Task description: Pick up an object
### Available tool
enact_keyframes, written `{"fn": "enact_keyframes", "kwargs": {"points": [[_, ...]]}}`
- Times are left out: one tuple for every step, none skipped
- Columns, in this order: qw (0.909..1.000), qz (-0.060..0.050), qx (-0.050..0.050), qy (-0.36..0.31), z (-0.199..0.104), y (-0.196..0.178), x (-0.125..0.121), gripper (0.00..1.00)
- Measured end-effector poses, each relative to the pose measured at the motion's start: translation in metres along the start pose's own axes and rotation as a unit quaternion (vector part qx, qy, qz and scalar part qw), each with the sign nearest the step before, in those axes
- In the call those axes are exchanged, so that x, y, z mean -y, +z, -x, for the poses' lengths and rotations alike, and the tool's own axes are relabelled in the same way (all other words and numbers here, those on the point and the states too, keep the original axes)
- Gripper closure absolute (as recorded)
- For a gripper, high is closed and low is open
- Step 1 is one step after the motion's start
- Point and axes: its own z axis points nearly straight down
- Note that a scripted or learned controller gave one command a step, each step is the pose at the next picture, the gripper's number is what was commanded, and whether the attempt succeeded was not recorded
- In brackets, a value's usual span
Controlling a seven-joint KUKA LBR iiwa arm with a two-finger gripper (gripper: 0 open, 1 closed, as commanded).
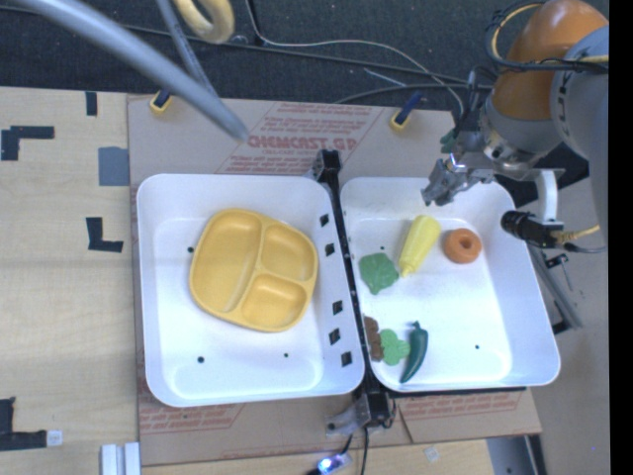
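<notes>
Two shallow white bins sit side by side on a brown cardboard sheet (297,139) printed with red lettering. Left bin (158,265): one yellow divided plate (254,268) with three compartments, lying flat near the middle. Right bin (514,334): five items. A yellow corn cob (417,243) lies tilted in the upper middle, its lower end just beside a green leafy piece (379,271). An orange ring-shaped piece, doughnut-like (461,245), rests just right of the corn, apart from it. Toward the near-left corner, a small green broccoli-like piece (394,347) touches a dark green pepper (415,351), which lies slanted with its tip pointing down-left; a small brown item (372,332) sits against the bin's left wall beside them, too small to identify. The arm enters from the right, orange band (539,43) high in the upper right, grey wrist below it. The gripper (440,190) hangs over the far edge of the right bin, above and slightly right of the corn, not touching any object. Whether its fingers are apart or together cannot be told from this angle; nothing is visible between them. Cables (396,67) trail across the dark surface behind the bench. A grey pole (119,38) slants across the upper left.
</notes>
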Motion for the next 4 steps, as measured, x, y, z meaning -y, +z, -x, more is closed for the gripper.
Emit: {"fn": "enact_keyframes", "kwargs": {"points": [[1.0000,0.000,0.000,0.000,0.000,-0.053,-0.001,1.00],[1.0000,-0.003,-0.001,-0.001,-0.047,-0.037,0.009,1.00],[1.0000,-0.003,-0.001,-0.002,-0.096,-0.033,0.008,1.00],[1.0000,-0.003,-0.001,-0.002,-0.157,-0.033,0.019,1.00]]}}
